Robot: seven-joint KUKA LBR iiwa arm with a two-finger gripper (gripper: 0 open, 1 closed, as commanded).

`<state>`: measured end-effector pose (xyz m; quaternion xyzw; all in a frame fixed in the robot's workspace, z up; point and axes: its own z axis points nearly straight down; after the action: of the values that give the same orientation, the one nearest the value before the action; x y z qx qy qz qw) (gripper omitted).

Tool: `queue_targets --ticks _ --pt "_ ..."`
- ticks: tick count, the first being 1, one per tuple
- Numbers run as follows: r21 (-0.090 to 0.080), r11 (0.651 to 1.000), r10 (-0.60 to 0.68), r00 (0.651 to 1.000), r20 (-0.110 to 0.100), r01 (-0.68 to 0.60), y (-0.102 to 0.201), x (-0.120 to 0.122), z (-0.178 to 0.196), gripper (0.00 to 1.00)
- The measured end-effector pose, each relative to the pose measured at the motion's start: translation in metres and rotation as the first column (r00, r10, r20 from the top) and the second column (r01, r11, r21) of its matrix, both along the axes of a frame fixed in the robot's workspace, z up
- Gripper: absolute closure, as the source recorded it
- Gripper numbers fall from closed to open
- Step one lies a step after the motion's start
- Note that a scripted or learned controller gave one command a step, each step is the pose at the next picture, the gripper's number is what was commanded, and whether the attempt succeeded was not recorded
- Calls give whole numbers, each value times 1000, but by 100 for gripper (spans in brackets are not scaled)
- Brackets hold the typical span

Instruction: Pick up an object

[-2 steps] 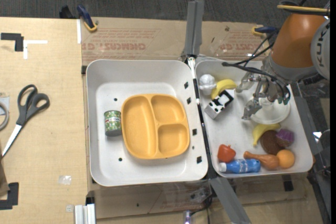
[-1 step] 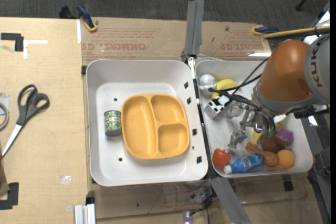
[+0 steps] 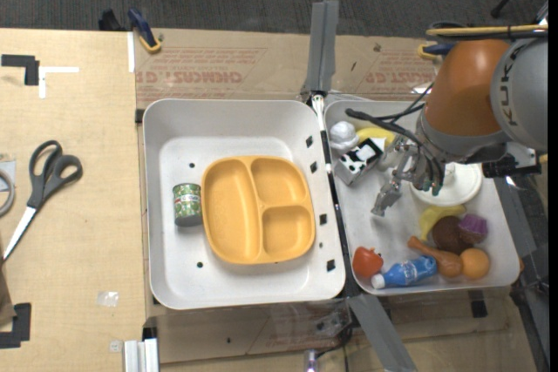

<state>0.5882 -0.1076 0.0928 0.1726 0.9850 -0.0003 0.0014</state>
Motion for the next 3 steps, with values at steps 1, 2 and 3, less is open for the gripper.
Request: queue_targets --ticks 1,2,3 --pt "-1 969 247 969 1 -247 -101 -94 0 0" --pt "1 955 297 955 -1 -297 -56 -110 -1 0" --pt "1 922 387 922 0 -387 5 -110 -1 0"
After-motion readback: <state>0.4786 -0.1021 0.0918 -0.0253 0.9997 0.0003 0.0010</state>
